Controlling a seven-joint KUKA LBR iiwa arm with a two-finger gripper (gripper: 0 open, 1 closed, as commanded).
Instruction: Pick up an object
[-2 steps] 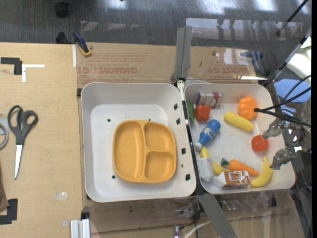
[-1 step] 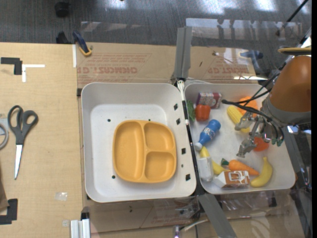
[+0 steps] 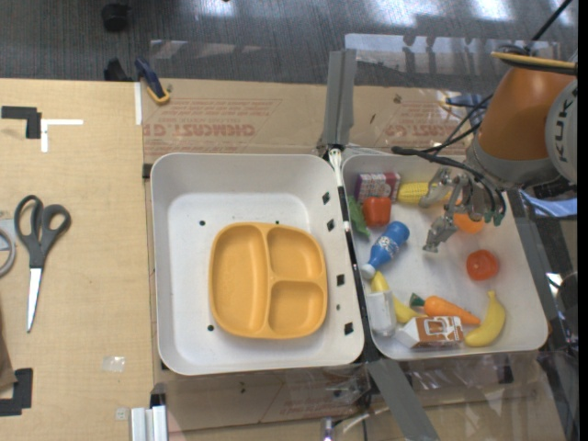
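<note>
My tool (image 3: 450,211) hangs over the right bin (image 3: 531,274); I can't tell what state it's in or whether it has anything. Toys crowd there: orange ball (image 3: 469,222) just behind it, tomato (image 3: 481,265) near, blue bottle (image 3: 387,245) to the side. My worry: coming down between them and grabbing nothing, or nudging the ball away.

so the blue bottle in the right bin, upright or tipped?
Tipped. The blue bottle lies on its side on the right bin floor, slanting between the bin's upper right and lower left.
</note>
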